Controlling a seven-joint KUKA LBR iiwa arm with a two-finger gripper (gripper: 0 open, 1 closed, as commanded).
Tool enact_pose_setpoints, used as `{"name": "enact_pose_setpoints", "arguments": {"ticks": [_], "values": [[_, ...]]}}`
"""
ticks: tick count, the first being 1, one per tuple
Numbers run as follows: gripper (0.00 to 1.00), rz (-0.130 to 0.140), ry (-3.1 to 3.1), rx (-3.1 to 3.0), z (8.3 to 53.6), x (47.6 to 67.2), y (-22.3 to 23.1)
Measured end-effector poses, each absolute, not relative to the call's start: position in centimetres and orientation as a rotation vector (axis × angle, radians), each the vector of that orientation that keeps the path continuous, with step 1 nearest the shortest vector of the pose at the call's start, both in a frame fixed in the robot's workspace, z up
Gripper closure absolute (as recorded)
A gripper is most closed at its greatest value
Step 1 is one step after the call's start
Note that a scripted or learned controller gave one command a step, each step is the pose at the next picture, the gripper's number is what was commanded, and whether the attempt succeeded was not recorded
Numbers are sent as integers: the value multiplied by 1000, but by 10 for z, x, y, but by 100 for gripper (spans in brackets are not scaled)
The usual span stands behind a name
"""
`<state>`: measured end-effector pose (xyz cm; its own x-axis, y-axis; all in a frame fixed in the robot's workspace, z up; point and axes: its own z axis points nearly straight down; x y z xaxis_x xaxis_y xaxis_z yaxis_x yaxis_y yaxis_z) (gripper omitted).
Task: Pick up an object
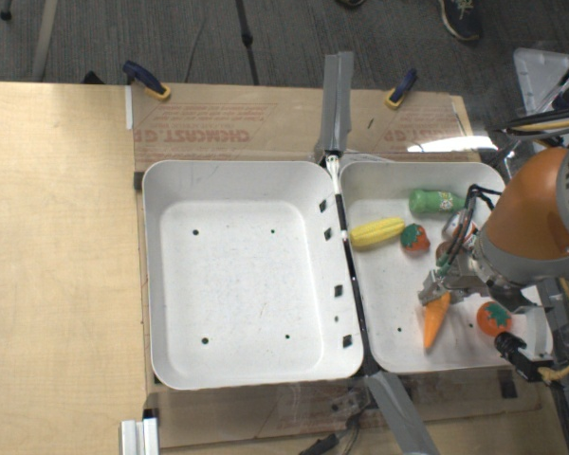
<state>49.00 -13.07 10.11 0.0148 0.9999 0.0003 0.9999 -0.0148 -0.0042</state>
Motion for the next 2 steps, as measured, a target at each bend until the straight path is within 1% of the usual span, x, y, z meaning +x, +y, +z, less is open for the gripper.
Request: {"name": "enact_pose_setpoints", "arguments": {"ticks": [1,2], "values": [[100,5,-1969,-2448,249,557,-154],[100,5,-2104,-2334,280,557,-151]]}}
